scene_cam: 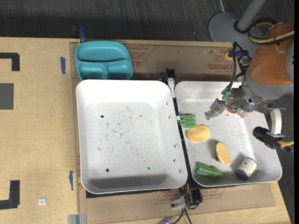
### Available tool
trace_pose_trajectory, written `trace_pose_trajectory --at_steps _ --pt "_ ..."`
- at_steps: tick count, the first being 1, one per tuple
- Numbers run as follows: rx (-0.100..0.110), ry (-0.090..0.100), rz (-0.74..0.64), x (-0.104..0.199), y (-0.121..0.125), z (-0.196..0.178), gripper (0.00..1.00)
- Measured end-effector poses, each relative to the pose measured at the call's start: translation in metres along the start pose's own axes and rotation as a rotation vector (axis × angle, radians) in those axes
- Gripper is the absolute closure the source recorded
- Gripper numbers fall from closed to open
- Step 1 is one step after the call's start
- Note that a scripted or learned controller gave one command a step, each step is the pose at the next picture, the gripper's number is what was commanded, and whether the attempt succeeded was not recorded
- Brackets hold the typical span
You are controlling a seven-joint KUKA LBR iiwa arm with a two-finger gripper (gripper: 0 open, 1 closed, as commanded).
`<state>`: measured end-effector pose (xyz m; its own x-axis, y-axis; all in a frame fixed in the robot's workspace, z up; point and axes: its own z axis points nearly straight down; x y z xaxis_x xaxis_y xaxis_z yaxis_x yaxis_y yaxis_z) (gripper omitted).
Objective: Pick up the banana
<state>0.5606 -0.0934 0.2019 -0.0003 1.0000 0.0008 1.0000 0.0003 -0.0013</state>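
Yellow and short, the curved plastic banana (223, 153) lies flat on the floor of the right shallow white bin (266, 174), toward its near side, with one end pointing up the bin and the other toward the front rim. Just beside it to the upper left sits a rounded yellow lemon-like fruit (198, 134), not touching it. A ridged green vegetable piece (188, 121) rests against the bin's left wall, a second darker green piece (208, 171) lies near the front, and a small white and dark cup-like object (245, 167) lies on its side at the front right. Above the bin's far half hangs the grey two-finger gripper (216, 110), well apart from the banana. The left shallow white bin (86, 125) shows faint scuffs. Behind it stands a teal divided plastic tray (103, 60).
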Motion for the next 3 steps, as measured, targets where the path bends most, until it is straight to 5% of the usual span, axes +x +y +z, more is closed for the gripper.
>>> trace_pose_trajectory --at_steps 1,2,3 --pt "0.001 0.000 -0.181 0.063 -0.056 0.011 0.00" --pt "0.001 0.000 -0.340 0.140 -0.079 0.018 0.00" --pt "0.005 -0.002 -0.450 0.184 -0.082 0.063 0.00"
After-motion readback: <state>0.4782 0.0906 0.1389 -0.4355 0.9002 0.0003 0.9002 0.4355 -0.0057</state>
